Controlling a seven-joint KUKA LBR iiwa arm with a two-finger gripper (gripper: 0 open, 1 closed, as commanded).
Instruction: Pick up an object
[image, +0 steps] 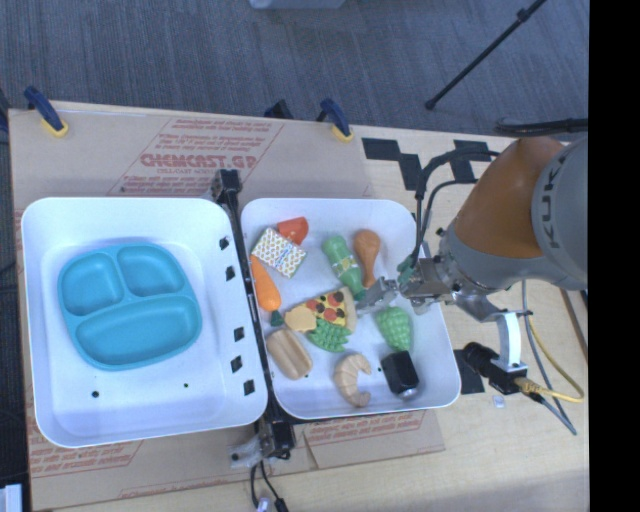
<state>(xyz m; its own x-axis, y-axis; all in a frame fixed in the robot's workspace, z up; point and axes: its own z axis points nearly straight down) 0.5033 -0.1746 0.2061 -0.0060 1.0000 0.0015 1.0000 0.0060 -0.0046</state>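
Observation:
The right bin (425, 225) holds several toy foods. Among them are a chicken drumstick (368, 247), a green bottle (343, 260), a pizza slice (331, 308) and a knobbly green piece (394, 327). My gripper (380, 291) hangs low over the bin's right half. It is just right of the pizza slice, below the drumstick and above the knobbly green piece. I see nothing held in it. The grey arm with its orange band (510, 215) comes in from the right.
The same bin also holds an orange carrot (267, 287), a checkered block (278, 251), a red piece (293, 229), a hot dog (288, 353), a croissant (352, 378) and a black object (401, 371). In the left bin (40, 400) lies a blue divided plate (130, 305).

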